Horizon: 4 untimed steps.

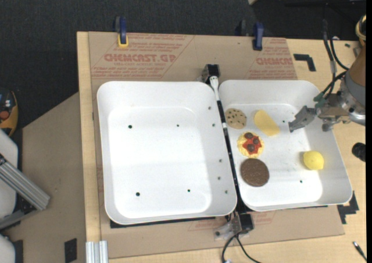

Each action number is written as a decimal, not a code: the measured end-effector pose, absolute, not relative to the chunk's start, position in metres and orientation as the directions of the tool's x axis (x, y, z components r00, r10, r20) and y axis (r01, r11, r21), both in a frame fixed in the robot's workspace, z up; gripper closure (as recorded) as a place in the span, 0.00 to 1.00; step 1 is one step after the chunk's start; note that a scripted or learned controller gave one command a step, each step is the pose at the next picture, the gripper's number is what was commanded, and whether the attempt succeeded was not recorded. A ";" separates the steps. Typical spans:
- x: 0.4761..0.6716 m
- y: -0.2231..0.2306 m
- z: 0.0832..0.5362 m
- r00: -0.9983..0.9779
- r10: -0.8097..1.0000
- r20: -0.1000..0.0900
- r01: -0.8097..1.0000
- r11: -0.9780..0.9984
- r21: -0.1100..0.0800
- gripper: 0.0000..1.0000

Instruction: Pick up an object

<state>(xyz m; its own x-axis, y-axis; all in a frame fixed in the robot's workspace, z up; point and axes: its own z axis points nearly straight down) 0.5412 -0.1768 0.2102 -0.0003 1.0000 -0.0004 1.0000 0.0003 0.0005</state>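
Brown board under two white bins carries the right bin (334, 189), where a cookie (235, 118), cheese wedge (266, 123), small pizza (251, 144), brown disc (254, 172) and lemon (313, 160) lie (all apart), while the gripper (314, 119) hangs spread and holding nothing beside the cheese wedge.

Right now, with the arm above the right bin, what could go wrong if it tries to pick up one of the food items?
1. The cookie, yellow wedge, small pizza and brown disc lie close together; a grasp may bump a neighbour.
2. They look flat, so the gripper may slide over them.
3. The yellow ball might roll away.
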 end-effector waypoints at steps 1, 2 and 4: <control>0.557 -0.220 0.081 -0.001 1.000 0.013 1.000 0.001 0.000 0.00; 0.611 -0.187 0.120 -0.006 1.000 -0.001 1.000 0.006 0.008 0.00; 0.610 -0.136 0.096 -0.001 1.000 0.000 1.000 0.001 0.001 1.00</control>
